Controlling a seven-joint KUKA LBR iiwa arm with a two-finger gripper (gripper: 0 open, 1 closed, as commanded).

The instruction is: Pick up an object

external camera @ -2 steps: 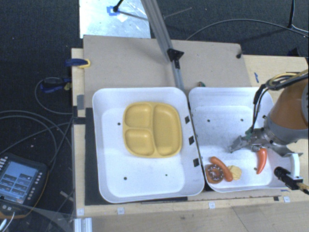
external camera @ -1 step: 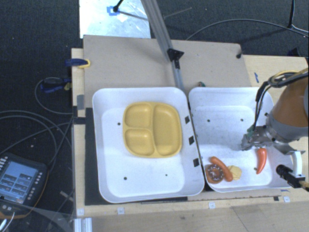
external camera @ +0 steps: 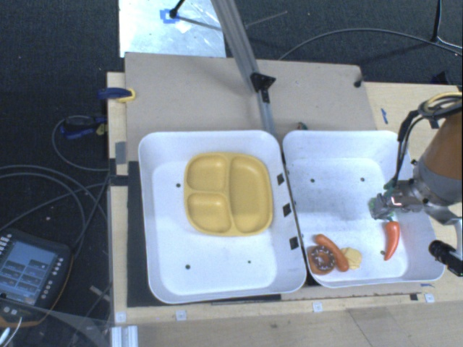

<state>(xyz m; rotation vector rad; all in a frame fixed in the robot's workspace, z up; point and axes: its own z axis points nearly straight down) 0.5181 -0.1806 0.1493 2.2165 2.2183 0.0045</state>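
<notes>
gripper [external camera: 383, 207] low at right edge of frame, just above the chili [external camera: 391, 238]; can't tell grip state, nothing seen held. sausage [external camera: 331, 251], donut [external camera: 320, 259], chip [external camera: 352, 257] at lower left of right bin [external camera: 340, 157]; yellow plate [external camera: 228, 194] in left bin [external camera: 163, 266]. pick not done: grasp and lift still to go.

A single fixed camera looks down from above the bench [external camera: 217, 92] at a slant, far enough back to take in both white bins whole: the left bin [external camera: 163, 266] and the right bin [external camera: 340, 150] sit side by side across the middle of the frame. The far edge of the bench lies toward the top, with dark floor [external camera: 51, 49] beyond and to the left (cables trail there). The arm [external camera: 441, 157] enters from the right edge.
</notes>
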